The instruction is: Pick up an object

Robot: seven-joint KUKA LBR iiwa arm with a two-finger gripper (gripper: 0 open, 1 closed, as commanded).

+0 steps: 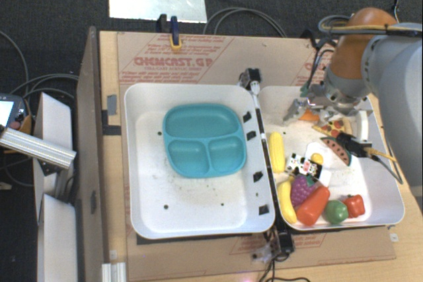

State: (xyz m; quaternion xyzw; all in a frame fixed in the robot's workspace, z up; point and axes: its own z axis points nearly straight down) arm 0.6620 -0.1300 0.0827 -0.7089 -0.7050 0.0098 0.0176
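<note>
Nearest, along the front wall of the right bin (pixel 390 211): a green pepper (pixel 335 211), a small red pepper (pixel 355 205), a carrot (pixel 312 205), purple grapes (pixel 302 187) and a banana (pixel 285 200), all lying loose. Just behind, a yellow corn cob (pixel 276 152) beside the divider, a black-and-white toy (pixel 303 166) and a watermelon slice (pixel 337 150). Farther back, low over the far part of the same bin, the tool (pixel 310 109), close to an orange piece (pixel 309 115); cannot tell whether spread or closed, nor whether anything sits between the tips. To the left, in the other bin (pixel 142 162), a teal divided plate (pixel 203 141) lying flat. Judging by this: reach made, no grasp confirmed, lift not yet done.
</note>
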